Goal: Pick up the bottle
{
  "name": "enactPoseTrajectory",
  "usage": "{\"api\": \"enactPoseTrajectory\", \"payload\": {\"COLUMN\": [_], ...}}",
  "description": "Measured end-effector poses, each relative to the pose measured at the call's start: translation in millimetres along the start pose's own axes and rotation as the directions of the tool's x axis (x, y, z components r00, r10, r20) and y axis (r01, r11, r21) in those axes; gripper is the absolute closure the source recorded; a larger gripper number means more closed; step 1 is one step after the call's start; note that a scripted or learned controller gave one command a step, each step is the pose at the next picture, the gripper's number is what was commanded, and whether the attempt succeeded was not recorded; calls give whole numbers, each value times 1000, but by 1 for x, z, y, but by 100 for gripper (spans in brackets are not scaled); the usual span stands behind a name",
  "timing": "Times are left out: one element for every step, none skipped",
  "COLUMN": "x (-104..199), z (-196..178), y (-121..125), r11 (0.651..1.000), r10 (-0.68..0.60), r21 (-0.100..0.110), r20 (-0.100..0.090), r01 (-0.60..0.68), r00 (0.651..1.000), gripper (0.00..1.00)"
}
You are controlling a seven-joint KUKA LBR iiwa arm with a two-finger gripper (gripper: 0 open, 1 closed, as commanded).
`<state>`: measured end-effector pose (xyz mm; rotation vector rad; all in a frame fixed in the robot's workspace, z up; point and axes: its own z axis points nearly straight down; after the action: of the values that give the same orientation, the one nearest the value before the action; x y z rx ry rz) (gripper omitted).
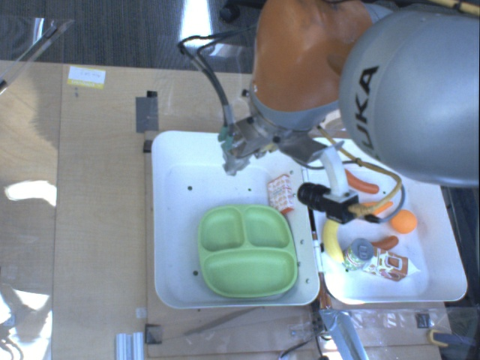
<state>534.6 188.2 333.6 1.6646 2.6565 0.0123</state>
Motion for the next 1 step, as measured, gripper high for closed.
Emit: {"api": "enactPoseTrajectory", "payload": {"x": [12], "z": [211], "y": [55], "r11": [985], "r10": [-174], "r21": [10], "r20": [-3], "r01": [174], "r00": [985], "gripper": [100]}}
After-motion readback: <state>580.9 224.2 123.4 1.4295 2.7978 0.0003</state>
